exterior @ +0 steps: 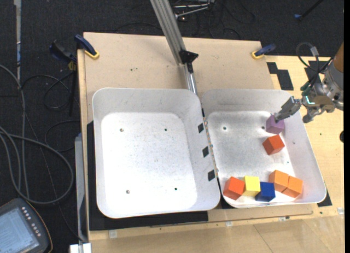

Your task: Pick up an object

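Nearest the camera, found a huddle of small blocks along the front wall of the shallow white plastic bin (pixel 240 148) on the arm's side: an orange cube (pixel 234 187), a yellow cube (pixel 252 184), a blue cube (pixel 266 192), then two more orange blocks (pixel 287 183) touching each other by the corner. Noted nothing but speckled floor in the neighbouring white bin (pixel 147 153).

Further back, picked out a lone orange cube (pixel 273 144), well apart from the huddle. Just beyond it, and just beside it, marked a small purple block (pixel 275 124), lying flat on the bin floor near the wall on the arm's side.

Above and behind that, placed the grey two-finger gripper (pixel 298 113), hanging over the bin's rim. Judged its fingers to be spread apart and holding nothing. Saw one fingertip (pixel 282 117) at the purple block's upper edge, apparently touching, with the block outside the gap, not within it.

Judged the purple block the likeliest target. Lay from the claw toward the divider between the bins and a shade nearer the camera. Called for a short shift that way to straddle the block before closing. Could not read a long axis on so squat a piece.

Farthest off, noted the tan wooden bench (pixel 136 66), two blue clamps (pixel 87 47) at its back corners and a slanting metal pole (pixel 167 17).
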